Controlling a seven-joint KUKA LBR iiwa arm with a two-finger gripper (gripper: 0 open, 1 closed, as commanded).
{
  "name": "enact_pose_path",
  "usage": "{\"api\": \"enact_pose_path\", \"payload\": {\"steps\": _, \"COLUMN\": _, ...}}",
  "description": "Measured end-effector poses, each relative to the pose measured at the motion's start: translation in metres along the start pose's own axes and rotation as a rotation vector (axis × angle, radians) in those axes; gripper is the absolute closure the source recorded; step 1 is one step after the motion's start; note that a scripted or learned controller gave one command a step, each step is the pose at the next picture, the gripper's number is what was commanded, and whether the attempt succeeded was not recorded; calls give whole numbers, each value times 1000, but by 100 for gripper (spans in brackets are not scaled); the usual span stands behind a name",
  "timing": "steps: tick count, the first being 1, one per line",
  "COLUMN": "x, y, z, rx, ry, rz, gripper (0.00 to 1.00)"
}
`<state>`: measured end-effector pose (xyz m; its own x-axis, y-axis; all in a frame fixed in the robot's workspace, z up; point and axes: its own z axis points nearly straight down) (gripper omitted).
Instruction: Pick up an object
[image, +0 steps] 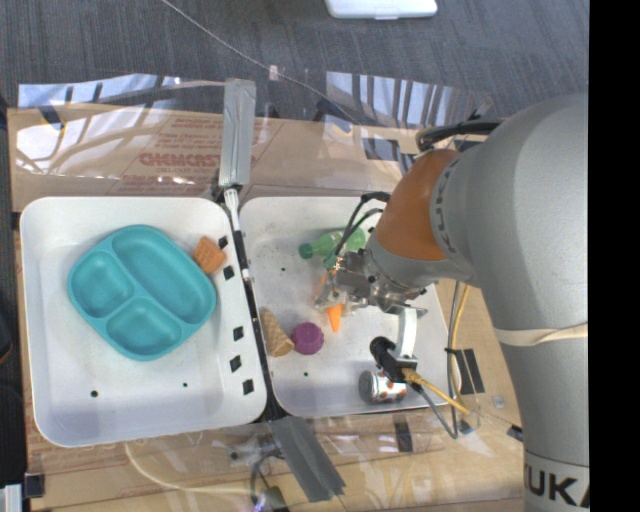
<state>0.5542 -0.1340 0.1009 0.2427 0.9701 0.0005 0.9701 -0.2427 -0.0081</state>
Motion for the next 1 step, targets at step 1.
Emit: {"api": "enact_pose_path", "payload": {"steps": 1, "x": 87, "y": 8, "z": -93, "rx": -10, "ry": 4, "rz": 30, "gripper": 100}}
